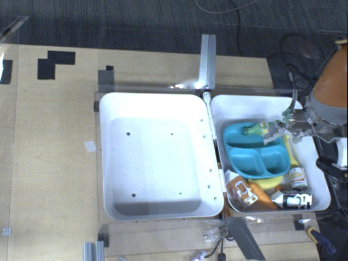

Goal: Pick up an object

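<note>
The arm enters from the right, mostly cut off by the frame edge. Its jaws (pixel 286 125) hang over the right bin (pixel 324 192); I cannot tell how they are set. Beneath them a green bottle (pixel 260 129) lies on the blue divided tray (pixel 256 152), long axis left-right, its right end hidden by the wrist.

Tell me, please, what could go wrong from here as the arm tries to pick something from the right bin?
The right bin is crowded: the blue divided tray, green bottle, small can and brown packet touch or overlap, so a grasp may nudge neighbours or slip. The gripper sits near the bottle and tray rim, so it might catch the tray instead.
</note>
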Controlling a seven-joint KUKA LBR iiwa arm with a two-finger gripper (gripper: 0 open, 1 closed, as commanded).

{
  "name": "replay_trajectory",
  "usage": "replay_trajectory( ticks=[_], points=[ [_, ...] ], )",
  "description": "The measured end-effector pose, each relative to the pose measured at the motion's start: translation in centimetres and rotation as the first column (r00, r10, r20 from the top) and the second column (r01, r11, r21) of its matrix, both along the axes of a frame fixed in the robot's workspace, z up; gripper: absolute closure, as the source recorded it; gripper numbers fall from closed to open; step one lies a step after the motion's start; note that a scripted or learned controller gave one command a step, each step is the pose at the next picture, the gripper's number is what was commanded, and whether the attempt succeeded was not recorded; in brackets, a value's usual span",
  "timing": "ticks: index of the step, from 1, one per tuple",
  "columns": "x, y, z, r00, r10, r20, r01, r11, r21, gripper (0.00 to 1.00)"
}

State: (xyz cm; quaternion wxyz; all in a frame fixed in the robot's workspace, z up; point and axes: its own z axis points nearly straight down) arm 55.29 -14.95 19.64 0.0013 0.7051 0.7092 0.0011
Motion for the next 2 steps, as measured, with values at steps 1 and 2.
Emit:
replay_trajectory(
  ticks=[1, 2],
  points=[
    [-5.82, -4.04, -7.49, 0.994, 0.105, 0.001, -0.105, 0.994, -0.001, 0.0],
    [-5.82, -4.05, -7.49, 0.994, 0.106, 0.001, -0.106, 0.994, -0.001, 0.0]
  ],
)
